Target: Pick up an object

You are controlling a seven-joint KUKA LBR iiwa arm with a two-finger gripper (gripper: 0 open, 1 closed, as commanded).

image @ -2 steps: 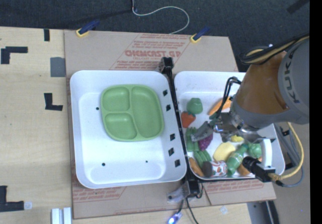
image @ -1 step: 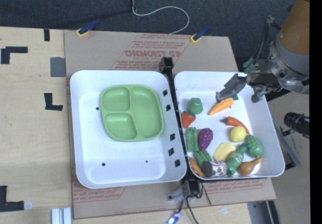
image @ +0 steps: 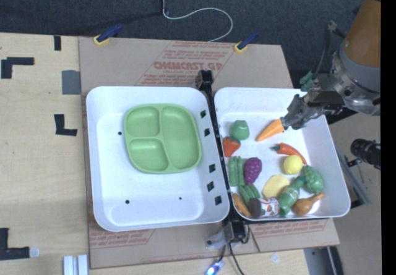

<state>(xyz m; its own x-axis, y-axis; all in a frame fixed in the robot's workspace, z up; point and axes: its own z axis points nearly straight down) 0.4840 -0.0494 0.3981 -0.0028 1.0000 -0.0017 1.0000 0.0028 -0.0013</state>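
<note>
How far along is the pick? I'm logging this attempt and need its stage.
Done: the tool has reached into the right bin and sits at the stem end of the toy carrot. In hand: a grasp may be under way, but I cannot tell whether the carrot is gripped. Left: lifting it clear; it appears to lie on the bin floor.

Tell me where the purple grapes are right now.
The purple grapes lie in the right bin, near its middle, just right of the green bean pods and left of the yellow lemon.
</note>
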